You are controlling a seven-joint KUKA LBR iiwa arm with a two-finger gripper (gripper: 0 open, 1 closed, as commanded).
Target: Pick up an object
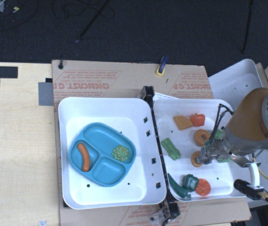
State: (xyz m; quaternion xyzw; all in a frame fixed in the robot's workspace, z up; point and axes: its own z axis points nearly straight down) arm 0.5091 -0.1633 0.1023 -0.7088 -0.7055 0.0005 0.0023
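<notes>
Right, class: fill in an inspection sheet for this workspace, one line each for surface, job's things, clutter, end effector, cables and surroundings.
Surface: two white bins, left bin and right bin, on cardboard.
Job's things: right bin holds a green piece, orange wedge, red piece, tan ring, teal item, red-orange piece.
Clutter: blue tray in the left bin, with a sausage and peas.
End effector: end effector low over the right bin; grip unclear.
Cables: dark cables on the floor.
Surroundings: dark floor, wooden bench.

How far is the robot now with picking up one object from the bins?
Done: the arm has reached into the right bin, and the claw sits low over a small brown ring. In hand: nothing is clearly lifted; the grip on the ring cannot be judged. Left: closing on the ring and raising it. The blue tray lies in the left bin.
</notes>
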